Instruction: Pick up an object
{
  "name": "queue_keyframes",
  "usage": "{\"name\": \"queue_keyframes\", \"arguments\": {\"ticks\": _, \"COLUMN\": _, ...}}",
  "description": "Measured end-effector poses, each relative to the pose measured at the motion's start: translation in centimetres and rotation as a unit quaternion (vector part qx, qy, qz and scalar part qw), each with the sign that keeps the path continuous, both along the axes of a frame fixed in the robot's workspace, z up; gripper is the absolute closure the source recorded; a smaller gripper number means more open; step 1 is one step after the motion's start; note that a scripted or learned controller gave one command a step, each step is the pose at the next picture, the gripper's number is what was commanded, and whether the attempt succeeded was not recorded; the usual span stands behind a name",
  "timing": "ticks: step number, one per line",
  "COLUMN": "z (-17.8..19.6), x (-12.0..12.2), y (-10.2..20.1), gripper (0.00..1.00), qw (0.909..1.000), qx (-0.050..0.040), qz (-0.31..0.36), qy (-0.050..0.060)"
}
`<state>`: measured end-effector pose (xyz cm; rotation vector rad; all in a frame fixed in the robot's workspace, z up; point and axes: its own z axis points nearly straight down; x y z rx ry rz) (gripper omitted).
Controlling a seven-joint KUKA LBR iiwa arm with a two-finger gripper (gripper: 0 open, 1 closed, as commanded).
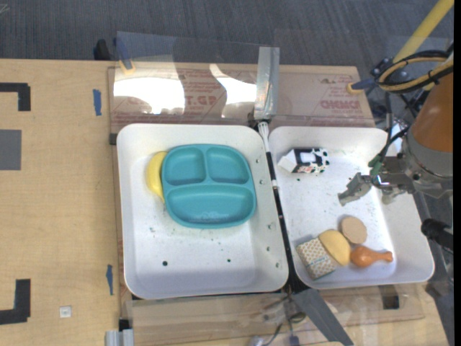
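Your grey two-finger gripper [354,190] hovers over the right white bin [403,269], its jaws spread and holding nothing. Nearest below it lies the round tan biscuit-like piece [354,229], just beside the yellow rounded lump [334,245], toward the bin's front edge.

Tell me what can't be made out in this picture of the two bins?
- The yellow object in the left bin: mostly hidden under the teal divided tray, so its shape is unclear.
- The gripper over the right bin: too small and blurred to judge.
- The arm: cut off by the right edge.
- The black-and-white toy: too small to identify.
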<state>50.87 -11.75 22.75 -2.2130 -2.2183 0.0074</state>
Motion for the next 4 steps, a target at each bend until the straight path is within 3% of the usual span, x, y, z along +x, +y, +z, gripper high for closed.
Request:
{"name": "queue_keyframes", "arguments": {"ticks": 1, "z": -9.8, "x": -3.3, "y": -3.5, "gripper": 0.00, "qw": 0.9992, "qx": 0.0011, "qz": 0.039, "qy": 0.003}}
{"name": "queue_keyframes", "arguments": {"ticks": 2, "z": -13.9, "x": -2.7, "y": -3.0, "gripper": 0.00, "qw": 0.9999, "qx": -0.0001, "qz": -0.014, "qy": -0.007}}
{"name": "queue_keyframes", "arguments": {"ticks": 3, "z": -13.8, "x": -2.3, "y": -3.3, "gripper": 0.00, "qw": 0.9824, "qx": -0.0024, "qz": 0.186, "qy": -0.012}}
{"name": "queue_keyframes", "arguments": {"ticks": 4, "z": -13.1, "x": -2.3, "y": -3.2, "gripper": 1.00, "qw": 0.9824, "qx": -0.0012, "qz": 0.186, "qy": -0.011}}
